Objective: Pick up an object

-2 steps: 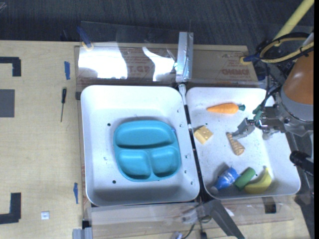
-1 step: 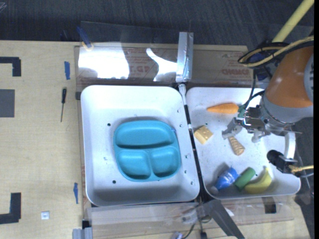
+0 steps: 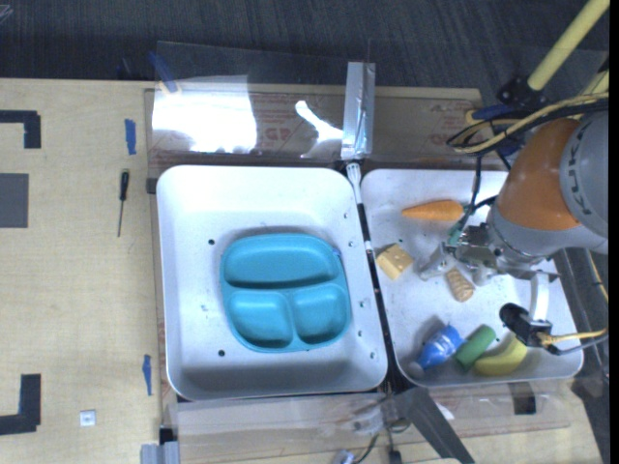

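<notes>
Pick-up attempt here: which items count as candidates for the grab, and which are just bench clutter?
In play, right bin:
end effector
carrot
cheese wedge
cork
blue object
green object
banana

Lying about:
blue divided tray, left bin
screwdriver

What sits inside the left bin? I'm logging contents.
A blue divided tray lies in the left bin; the bin floor beneath the tray is covered.

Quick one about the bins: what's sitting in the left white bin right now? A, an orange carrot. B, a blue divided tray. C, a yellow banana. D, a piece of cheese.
B: the blue divided tray lies in the left bin, while the carrot and the other small items lie in the right bin.
</notes>
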Tool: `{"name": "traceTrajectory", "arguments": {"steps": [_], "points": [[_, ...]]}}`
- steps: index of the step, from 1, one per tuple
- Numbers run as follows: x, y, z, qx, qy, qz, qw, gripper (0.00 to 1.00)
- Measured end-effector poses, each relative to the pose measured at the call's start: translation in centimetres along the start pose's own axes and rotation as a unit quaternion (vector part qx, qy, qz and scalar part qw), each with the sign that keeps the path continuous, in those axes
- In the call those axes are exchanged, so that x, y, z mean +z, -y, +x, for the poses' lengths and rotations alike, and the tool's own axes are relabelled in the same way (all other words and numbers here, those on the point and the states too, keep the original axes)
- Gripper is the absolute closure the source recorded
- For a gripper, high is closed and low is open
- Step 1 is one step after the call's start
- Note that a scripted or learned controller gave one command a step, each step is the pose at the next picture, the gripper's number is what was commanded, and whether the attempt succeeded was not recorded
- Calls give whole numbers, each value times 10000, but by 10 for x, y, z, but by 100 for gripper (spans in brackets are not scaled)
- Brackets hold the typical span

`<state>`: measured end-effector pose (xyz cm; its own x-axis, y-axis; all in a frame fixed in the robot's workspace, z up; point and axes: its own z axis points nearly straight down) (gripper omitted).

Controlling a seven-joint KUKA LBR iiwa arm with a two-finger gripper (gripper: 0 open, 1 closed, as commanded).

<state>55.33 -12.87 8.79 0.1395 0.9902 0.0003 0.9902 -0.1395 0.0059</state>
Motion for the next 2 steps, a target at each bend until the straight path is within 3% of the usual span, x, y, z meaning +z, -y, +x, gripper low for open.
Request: {"name": "traceTrajectory", "arguments": {"steps": [1, 2], "points": [[-11, -1, 0, 13, 2, -22, 10000, 100], [-152, -11, 80, -271, -12, -10, 9996, 100]]}}
